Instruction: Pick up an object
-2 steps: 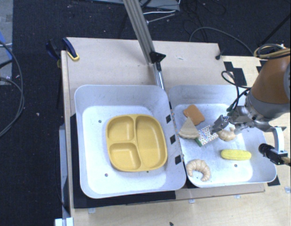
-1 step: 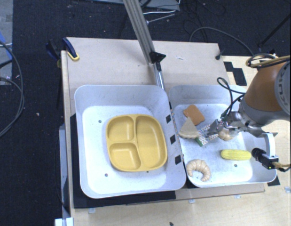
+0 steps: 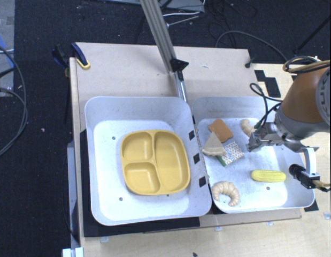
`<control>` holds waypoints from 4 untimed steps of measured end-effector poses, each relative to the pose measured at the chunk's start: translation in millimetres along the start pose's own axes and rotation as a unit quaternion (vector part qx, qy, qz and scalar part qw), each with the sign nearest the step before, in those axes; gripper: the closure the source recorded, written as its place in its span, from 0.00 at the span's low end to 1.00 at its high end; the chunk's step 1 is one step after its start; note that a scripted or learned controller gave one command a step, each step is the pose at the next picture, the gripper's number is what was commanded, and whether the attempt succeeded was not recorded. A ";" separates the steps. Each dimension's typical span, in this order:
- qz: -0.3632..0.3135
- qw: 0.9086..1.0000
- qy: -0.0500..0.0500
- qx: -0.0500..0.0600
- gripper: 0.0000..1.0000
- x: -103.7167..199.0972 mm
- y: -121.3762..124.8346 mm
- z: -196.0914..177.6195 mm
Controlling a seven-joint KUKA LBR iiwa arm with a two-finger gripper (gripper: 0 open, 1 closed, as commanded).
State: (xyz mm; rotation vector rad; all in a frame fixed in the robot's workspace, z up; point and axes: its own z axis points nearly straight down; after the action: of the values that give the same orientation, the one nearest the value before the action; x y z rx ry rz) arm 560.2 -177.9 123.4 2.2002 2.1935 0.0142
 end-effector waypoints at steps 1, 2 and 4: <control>-0.001 1.000 0.008 0.013 1.00 -10.2 4.4 -48.1; -0.003 1.000 0.008 0.012 1.00 -11.0 5.4 -111.8; -0.005 1.000 0.010 0.016 1.00 42.3 14.6 -80.7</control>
State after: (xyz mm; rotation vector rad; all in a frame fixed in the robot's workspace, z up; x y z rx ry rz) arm 572.3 -134.2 203.8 2.2148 2.2301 0.0017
